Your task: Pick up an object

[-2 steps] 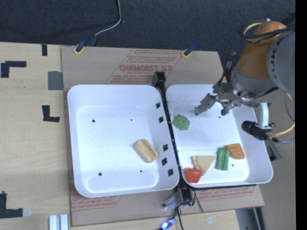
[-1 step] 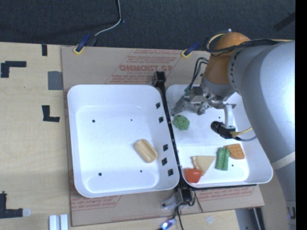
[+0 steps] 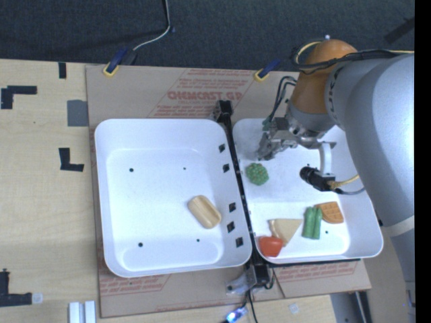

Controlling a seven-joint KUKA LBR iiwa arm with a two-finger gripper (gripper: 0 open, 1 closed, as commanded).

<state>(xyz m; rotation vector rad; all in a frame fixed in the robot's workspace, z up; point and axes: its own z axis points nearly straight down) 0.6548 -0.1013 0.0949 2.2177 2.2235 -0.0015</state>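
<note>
The arm (image 3: pixel 363 99) reaches in from the right over the right bin (image 3: pixel 357 247), with the gripper (image 3: pixel 264 155) low near that bin's back left corner. I cannot tell how the gripper is set from here. Nothing shows in its grasp. A green broccoli piece (image 3: pixel 256 174) lies just beside and below it on the bin floor. Toward the front of the same bin lie a pale wedge (image 3: pixel 285 229), a red piece (image 3: pixel 271 246), a green stick (image 3: pixel 312 223) and an orange waffle (image 3: pixel 331 212). A tan bread roll (image 3: pixel 204 211) lies in the left bin (image 3: pixel 114 180).
</note>
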